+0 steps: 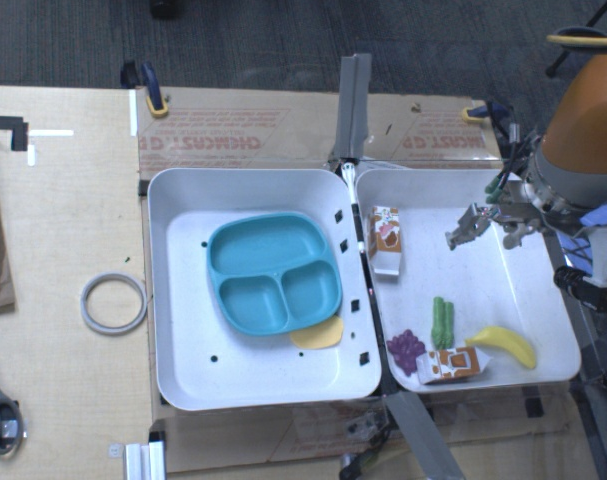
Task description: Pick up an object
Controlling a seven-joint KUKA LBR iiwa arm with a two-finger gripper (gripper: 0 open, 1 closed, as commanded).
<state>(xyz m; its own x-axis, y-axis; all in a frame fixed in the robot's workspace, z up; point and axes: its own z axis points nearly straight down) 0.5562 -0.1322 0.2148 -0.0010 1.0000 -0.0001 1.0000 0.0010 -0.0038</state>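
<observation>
Grey two-finger gripper (pixel 470 226) is hovering with fingers spread, gripping nothing, over the right shallow white bin (pixel 543 313), far from the curved yellow banana (pixel 505 344) and small white carton (pixel 386 240).

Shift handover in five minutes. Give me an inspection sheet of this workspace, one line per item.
Surface: pale wooden bench with two white bins side by side, left bin and right bin.
Job's things: right bin holds a small carton, green beans, purple grapes, a banana and a second carton.
Clutter: left bin holds a blue divided plate with a yellow piece at its edge; a tape ring and scissors lie on the bench.
Grippers: claw over the right bin's upper part, nothing seen between its fingers.
Cables: wires at the wrist.
Surroundings: dark carpet floor.
</observation>
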